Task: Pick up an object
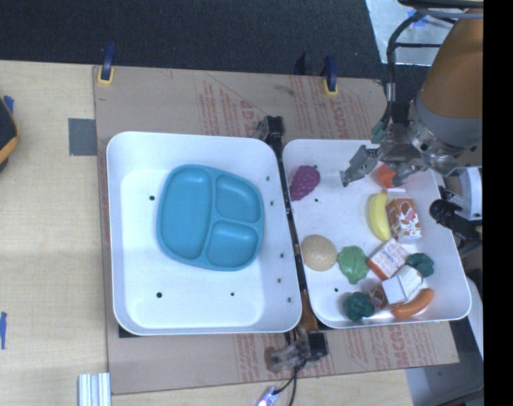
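Note:
My gripper (376,174) hangs over the back part of the right bin (324,152), its two fingers spread wide, so it reads as open. A small orange-red piece (384,176) lies on the bin floor in the gap between the fingers; neither finger visibly touches it. A purple bunch of grapes (304,181) lies to the gripper's left. Just in front of it are a yellow banana (378,216) and a red-and-white carton (403,218).
Further forward in the right bin lie a beige bun (319,252), green lettuce (352,263), an orange-white box (388,259), broccoli (421,265), a white box (400,288) and a sausage (411,304). The left bin (129,311) holds a blue divided plate (211,216).

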Controlling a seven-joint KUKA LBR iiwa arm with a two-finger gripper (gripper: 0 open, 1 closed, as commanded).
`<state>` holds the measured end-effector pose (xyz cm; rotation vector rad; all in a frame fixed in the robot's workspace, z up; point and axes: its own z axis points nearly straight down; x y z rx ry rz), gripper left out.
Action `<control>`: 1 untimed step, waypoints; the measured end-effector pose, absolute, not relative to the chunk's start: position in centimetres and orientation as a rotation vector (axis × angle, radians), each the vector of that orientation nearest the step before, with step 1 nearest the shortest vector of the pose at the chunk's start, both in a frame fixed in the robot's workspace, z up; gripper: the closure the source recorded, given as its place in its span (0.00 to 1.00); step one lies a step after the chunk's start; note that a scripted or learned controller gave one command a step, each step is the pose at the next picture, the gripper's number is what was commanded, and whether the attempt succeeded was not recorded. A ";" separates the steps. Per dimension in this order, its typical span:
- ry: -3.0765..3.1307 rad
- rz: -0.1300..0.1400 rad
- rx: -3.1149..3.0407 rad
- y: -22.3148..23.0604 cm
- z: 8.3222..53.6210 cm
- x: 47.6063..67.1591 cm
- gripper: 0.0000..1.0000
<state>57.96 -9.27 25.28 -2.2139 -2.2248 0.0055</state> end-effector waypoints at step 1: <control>-2.224 0.008 -2.216 -15.4 18.4 55.3 0.00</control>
